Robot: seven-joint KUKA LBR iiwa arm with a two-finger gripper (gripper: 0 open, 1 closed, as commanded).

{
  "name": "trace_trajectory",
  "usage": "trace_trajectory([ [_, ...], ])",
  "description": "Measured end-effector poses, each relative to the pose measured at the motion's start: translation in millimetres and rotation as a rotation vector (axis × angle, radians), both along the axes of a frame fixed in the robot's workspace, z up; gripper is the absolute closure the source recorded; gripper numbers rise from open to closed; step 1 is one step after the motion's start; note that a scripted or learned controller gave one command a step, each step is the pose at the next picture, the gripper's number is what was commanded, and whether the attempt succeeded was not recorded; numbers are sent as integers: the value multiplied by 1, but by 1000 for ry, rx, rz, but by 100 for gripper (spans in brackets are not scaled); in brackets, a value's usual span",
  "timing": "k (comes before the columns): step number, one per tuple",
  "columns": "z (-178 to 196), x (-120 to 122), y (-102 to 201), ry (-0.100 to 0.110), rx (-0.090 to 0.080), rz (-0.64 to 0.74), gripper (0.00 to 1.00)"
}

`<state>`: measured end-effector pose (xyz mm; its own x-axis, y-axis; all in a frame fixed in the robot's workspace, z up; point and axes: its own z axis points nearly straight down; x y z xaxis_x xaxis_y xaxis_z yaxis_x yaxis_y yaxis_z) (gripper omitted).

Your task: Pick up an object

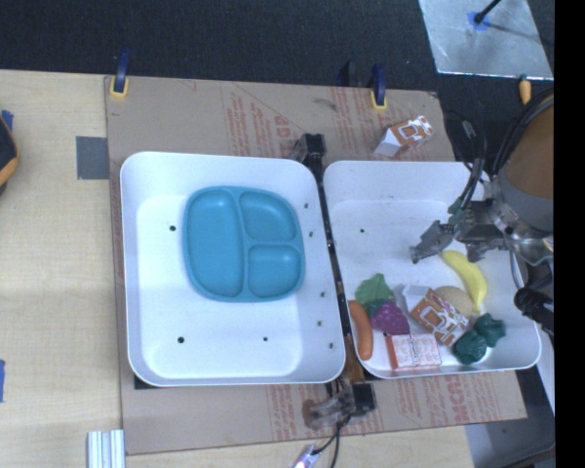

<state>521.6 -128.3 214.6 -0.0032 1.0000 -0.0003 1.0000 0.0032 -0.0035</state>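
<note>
Gripper (447, 242) low over right bin (390, 188), fingers spread open, nothing between them. Banana (469, 273) just beside fingertips, lower right. Toy food cluster along bin's near edge: carrot (362, 328), green leafy piece (374, 290), purple piece (388, 317), cartons (436, 318), dark green piece (480, 340). Left bin (156, 339) holds blue divided plate (244, 243). Small carton (404, 136) on bench behind right bin.

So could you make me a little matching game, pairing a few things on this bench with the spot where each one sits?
Things:
1. blue divided plastic plate
2. yellow toy banana
3. orange toy carrot
4. small orange-and-white carton

Places:
A. on the cardboard behind the right bin
B. right bin, along its left wall
C. middle of the left bin
D. right bin, just below the robot's hand

Pairs: 1-C, 2-D, 3-B, 4-A
</note>
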Motion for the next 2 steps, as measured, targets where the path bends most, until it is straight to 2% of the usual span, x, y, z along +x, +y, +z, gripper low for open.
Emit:
trace_trajectory([
  [1, -90, 56, 22, 1, 0, 2, 0],
  [2, -123, 16, 33, 1, 0, 2, 0],
])
